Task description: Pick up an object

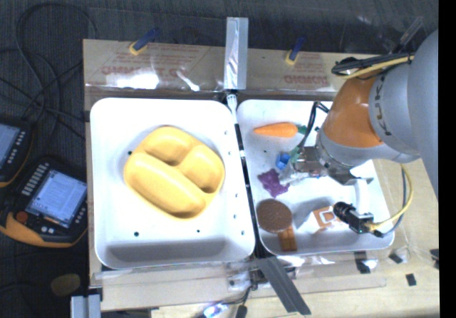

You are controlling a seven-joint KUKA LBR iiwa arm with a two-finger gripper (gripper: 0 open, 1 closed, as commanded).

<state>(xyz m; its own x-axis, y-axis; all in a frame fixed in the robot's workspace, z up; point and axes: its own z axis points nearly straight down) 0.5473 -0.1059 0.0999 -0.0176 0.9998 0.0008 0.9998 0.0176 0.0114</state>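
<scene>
Camera view: gripper [298,164] low in right bin [370,199], finger state hidden. Purple toy [271,182] just beside, blue piece [284,160] touching. Risk: crowded targets, fingers nudge purple toy aside, close on nothing.

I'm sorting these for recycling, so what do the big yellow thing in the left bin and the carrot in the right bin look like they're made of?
Yellow lump: probably soft foam or rubbery plastic; matte, smoothly rounded lobes, no hard glints.
Carrot: likely molded toy plastic; uniform orange with a slight sheen, though too small to be sure.
</scene>
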